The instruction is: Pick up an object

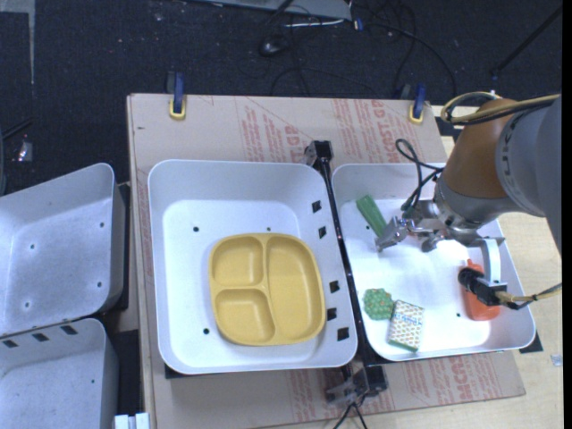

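Patterned box (pixel 407 324) and green knobbly ball (pixel 377 304) at near edge of right bin (pixel 514 338). Green stick (pixel 370 211) near far wall. Gripper (pixel 400 236) just beside stick, fingers spread, grasping nothing. Yellow divided tray (pixel 266 288) in left bin (pixel 179 186).

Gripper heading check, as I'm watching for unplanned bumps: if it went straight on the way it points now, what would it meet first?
Probably the green stick, lying just beyond the gripper toward the bin divider; height above it is unclear.
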`<state>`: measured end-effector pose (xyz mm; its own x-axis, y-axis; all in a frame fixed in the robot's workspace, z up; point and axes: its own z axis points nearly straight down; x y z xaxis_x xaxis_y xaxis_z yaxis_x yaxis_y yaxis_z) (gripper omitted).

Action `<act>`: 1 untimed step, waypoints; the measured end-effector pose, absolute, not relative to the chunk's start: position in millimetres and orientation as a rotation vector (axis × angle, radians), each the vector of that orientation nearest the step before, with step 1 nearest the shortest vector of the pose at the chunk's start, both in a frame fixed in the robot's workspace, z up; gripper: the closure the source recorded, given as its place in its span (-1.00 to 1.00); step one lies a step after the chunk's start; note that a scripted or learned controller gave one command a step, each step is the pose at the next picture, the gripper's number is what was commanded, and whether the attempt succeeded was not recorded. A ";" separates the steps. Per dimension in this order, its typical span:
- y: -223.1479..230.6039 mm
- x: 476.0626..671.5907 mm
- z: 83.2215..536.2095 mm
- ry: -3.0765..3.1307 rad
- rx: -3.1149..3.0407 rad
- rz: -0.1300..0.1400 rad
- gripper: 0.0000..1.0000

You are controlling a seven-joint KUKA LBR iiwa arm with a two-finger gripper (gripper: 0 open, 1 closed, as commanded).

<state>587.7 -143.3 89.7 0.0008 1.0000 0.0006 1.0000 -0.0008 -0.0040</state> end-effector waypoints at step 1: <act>-143.4 589.1 102.4 -2.221 -2.223 0.000 1.00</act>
<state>589.1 -143.4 102.4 0.0009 1.0000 -0.0006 1.0000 -0.0009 0.0010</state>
